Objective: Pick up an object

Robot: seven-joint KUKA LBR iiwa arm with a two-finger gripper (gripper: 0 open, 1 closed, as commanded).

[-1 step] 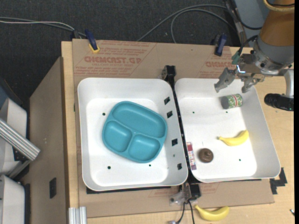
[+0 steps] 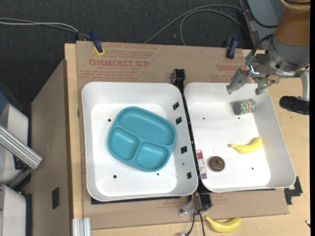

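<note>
In the right bin (image 2: 275, 146) lie a small grey-green can (image 2: 244, 106) on its side near the back, a yellow banana (image 2: 246, 146) at the middle right, and a brown round object (image 2: 216, 163) near the front left. My gripper (image 2: 248, 85) hangs above the bin's back edge, just behind the can and apart from it. Its two fingers are spread open with nothing between them.
The left bin (image 2: 93, 146) holds a teal divided plate (image 2: 141, 138). Black clips (image 2: 178, 76) join the two bins along the middle. A second banana (image 2: 224, 223) lies on the bench in front of the bins. Blue clamps (image 2: 97, 43) hold the cardboard at the back.
</note>
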